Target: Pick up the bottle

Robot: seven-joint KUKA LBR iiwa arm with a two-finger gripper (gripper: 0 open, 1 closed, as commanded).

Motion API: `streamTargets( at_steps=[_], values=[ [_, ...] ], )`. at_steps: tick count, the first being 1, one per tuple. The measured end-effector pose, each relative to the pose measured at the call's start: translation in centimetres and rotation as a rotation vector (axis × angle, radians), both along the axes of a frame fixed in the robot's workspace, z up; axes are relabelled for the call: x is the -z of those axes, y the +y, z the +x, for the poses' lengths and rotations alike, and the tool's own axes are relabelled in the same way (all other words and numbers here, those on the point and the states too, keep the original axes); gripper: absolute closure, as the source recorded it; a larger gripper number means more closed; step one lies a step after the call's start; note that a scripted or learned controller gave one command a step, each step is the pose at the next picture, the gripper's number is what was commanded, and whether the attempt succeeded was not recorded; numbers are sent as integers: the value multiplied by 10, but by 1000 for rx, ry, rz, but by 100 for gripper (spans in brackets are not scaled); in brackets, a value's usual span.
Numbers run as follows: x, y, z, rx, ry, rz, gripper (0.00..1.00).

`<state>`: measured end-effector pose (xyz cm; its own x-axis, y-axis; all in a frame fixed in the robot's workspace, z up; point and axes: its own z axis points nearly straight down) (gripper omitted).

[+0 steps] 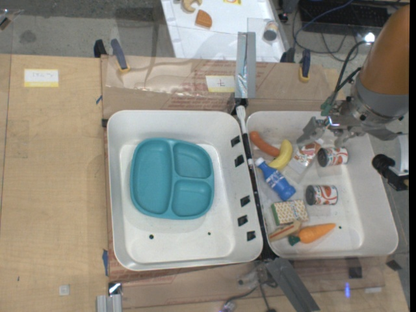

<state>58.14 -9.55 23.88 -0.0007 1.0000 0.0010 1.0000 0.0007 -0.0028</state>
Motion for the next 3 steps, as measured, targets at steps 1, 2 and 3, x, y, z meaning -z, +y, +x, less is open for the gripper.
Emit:
streamTargets(
  at_steps=[1,2,3],
  values=[
    [132,27,-2,-200,-3,-1,0],
    [123,25,-2,-195,-4,0,100],
    [-21,73,20,169,-2,-2,100]
  ],
)
